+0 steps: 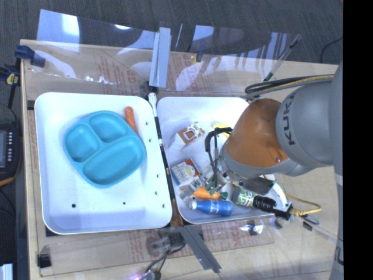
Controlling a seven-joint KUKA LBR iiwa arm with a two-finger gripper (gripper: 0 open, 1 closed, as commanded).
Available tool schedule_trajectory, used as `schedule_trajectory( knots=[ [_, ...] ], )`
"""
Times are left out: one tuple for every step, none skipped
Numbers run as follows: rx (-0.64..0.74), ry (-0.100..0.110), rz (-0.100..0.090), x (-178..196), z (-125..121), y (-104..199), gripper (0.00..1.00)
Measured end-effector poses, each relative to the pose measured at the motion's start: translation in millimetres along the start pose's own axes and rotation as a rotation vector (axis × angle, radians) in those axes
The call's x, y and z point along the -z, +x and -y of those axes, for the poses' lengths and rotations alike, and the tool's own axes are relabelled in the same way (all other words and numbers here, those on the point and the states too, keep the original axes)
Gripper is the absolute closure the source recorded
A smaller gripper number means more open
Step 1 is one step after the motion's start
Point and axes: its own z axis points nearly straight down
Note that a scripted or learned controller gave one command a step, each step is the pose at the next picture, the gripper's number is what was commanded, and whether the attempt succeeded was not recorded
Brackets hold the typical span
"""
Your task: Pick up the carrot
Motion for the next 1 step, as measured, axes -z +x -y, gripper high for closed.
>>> schedule_trajectory(
  knots=[
    [0.426,-0.007,0.016,-9.1,15.6,-52.8,0.00]
  ],
)
